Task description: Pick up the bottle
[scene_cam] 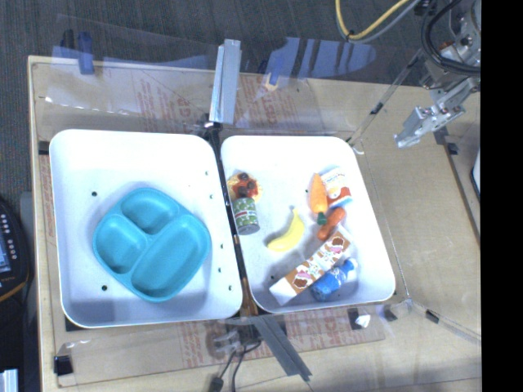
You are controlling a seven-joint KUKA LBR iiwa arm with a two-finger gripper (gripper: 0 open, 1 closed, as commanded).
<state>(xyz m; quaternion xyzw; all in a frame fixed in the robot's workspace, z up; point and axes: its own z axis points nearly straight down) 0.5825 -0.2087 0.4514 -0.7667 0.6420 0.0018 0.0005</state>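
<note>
Bench tan, two white bins | floor dark carpet | bottle lying, seemingly | tool state unclear

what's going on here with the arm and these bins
A robot arm is set to pick up a bottle. Its hand hangs above the bench beyond the right bin's far right corner, away from the contents. The small bottle lies near that bin's left wall, beside a banana, untouched. The left bin holds a blue divided plate.

Bottle upright in right bin, near left wall; banana beside; blue plate in left bin.
</note>
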